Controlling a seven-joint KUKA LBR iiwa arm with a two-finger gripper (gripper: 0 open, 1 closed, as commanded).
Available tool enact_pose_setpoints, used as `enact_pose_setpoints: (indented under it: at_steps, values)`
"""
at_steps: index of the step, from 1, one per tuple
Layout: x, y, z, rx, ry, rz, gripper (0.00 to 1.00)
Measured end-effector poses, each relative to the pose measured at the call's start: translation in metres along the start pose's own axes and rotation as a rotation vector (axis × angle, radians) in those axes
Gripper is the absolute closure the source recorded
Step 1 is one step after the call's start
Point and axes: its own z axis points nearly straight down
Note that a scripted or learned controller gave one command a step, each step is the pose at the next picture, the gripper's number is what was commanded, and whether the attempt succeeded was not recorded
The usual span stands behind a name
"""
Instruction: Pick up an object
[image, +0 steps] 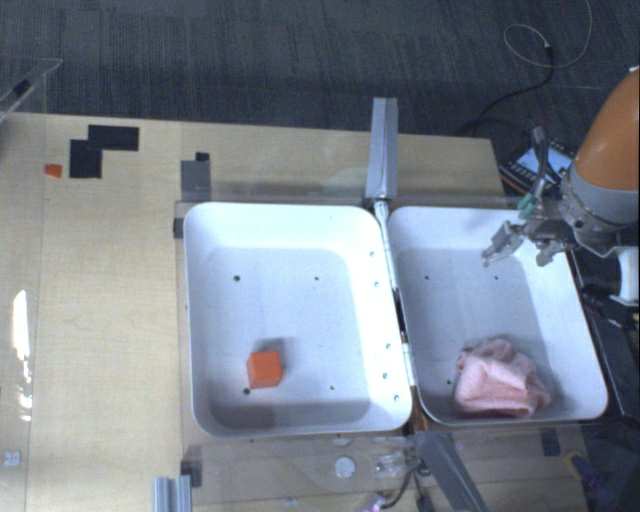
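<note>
Gripper (520, 240) upper right, fingers look spread w/ nothing between, though blurry. Pink cloth (500, 380) lower right is floppy, could slip; orange block (265, 369) far across.

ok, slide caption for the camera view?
End effector above right bin's far edge; pink cloth inside; orange block in left bin.
</note>
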Motion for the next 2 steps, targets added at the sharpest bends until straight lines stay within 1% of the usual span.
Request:
enact_pose_setpoints:
  at_steps: [1,2]
  values:
    - [-0.024,-0.054,0.002,-0.002,-0.001,-0.073,0.0]
    - [0.018,-0.066,0.135,-0.005,-0.001,-0.027,0.0]
